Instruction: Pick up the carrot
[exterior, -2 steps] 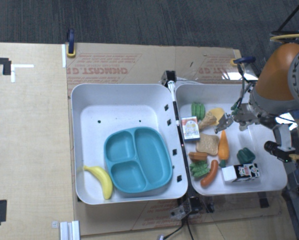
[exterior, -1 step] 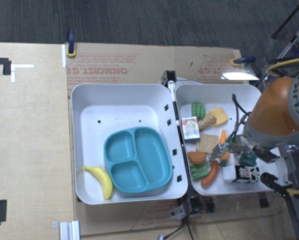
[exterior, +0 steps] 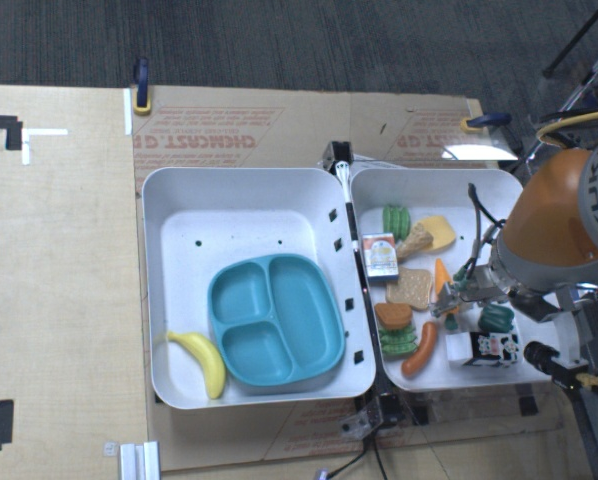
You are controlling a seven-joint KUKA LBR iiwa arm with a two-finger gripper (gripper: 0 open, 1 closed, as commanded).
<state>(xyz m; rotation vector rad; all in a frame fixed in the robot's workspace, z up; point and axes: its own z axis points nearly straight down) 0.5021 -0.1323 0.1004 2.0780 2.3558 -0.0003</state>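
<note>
Over the right bin (exterior: pixel 434 179), gripper (exterior: pixel 453 299) low among toy food, grip impossible to tell from this angle. Just left of it and touching or nearly so, the carrot (exterior: pixel 440 277); further left, bread slice (exterior: pixel 412 287); below-left, sausage (exterior: pixel 420 350).

A robotics lab: clamped cardboard (exterior: pixel 309 128) on a bench (exterior: pixel 49 298), twin white bins (exterior: pixel 239 193), toy food.

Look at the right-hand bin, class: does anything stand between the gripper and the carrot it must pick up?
Nothing visible does. The gripper sits right beside the lower end of the carrot, with no item between them. The bread slice lies close along the carrot's left side and the cheese wedge above it, crowding but not blocking.
</note>
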